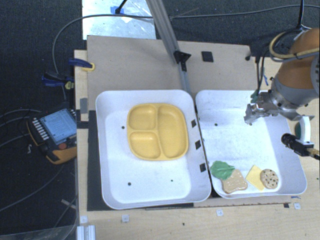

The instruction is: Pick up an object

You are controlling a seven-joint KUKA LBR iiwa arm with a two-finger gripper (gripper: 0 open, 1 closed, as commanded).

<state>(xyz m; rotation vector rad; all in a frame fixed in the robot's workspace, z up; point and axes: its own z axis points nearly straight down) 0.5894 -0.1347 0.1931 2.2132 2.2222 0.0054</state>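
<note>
1. Two bins (150,196) are seen on the bench (220,69).
2. One yellow tray (157,131) lies in the left bin.
3. Four food pieces are grouped at the right bin's near edge: leaf (222,169), toast (234,183), cheese (255,177), cookie (269,178).
4. The claw (251,115) is held above the right bin, nothing grasped; its state cannot be told.

From my seat the arm (300,69) runs off the right edge, so I see just its wrist end. The gripper (254,113) is too small and blurred for me to read. The green toy leaf (222,170) is partly covered by the bread slice (234,183), and the cookie (269,178) overlaps the cheese wedge (255,177).
</note>
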